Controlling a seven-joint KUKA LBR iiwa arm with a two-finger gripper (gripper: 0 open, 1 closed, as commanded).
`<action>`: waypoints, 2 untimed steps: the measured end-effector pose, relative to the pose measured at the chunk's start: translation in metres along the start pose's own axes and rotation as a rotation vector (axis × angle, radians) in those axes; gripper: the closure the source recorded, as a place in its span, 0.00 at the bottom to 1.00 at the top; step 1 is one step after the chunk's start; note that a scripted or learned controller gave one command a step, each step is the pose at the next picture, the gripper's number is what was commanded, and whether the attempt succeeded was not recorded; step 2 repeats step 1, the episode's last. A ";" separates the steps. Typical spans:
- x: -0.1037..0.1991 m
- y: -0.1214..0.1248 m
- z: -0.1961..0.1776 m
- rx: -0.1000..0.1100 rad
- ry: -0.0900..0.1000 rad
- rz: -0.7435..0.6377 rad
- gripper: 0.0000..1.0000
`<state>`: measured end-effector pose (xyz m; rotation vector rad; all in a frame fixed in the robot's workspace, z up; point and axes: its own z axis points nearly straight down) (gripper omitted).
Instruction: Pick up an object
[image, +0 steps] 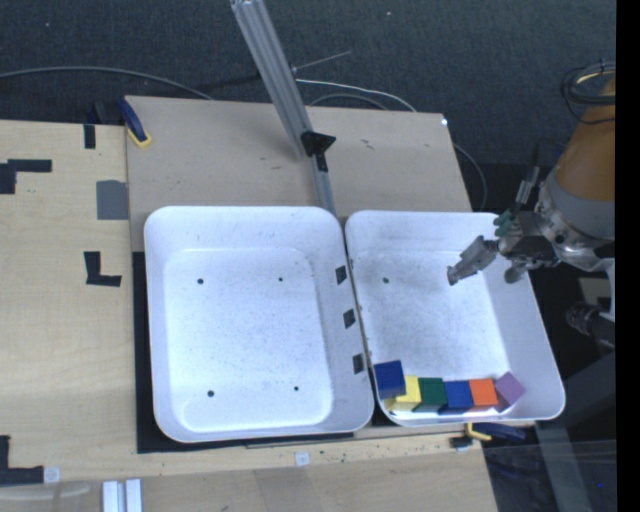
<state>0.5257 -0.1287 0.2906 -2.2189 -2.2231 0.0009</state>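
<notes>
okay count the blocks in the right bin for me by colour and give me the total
All lie along the near edge of the right bin, away from the gripper.
Blue blocks: 2
Yellow block: 1
Green block: 1
Orange block: 1
Purple block: 1
Total: 6

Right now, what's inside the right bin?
Blocks lie along the right bin's near wall: blue, yellow, green, blue, orange, purple. Anything under them is hidden.
</notes>
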 end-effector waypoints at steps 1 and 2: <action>0.072 -0.028 0.103 0.011 0.003 -0.003 0.00; 0.072 -0.028 0.103 0.011 0.003 -0.003 0.00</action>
